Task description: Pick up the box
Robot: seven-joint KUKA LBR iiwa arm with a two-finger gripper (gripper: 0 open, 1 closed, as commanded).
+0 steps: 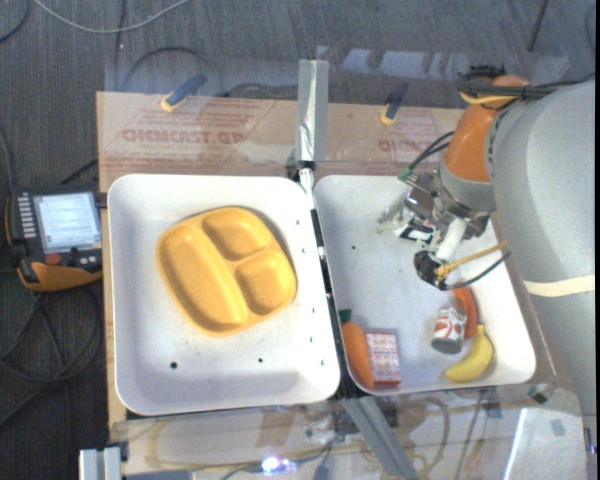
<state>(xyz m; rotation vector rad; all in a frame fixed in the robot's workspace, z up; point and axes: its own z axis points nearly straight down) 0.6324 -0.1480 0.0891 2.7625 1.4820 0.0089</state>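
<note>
A: Two neighbours crowd the box (pixel 382 357): it lies flat at the right bin's (pixel 370 268) front edge, a carrot (pixel 355 355) touching its left side. I risk pinching both.

B: Gripper (pixel 420 218)?

A: Hovers near the back, well apart. I can't tell its opening. Can (pixel 448 329) and banana (pixel 470 359) sit to the box's right; yellow tray (pixel 227 267) in the left bin.
</note>
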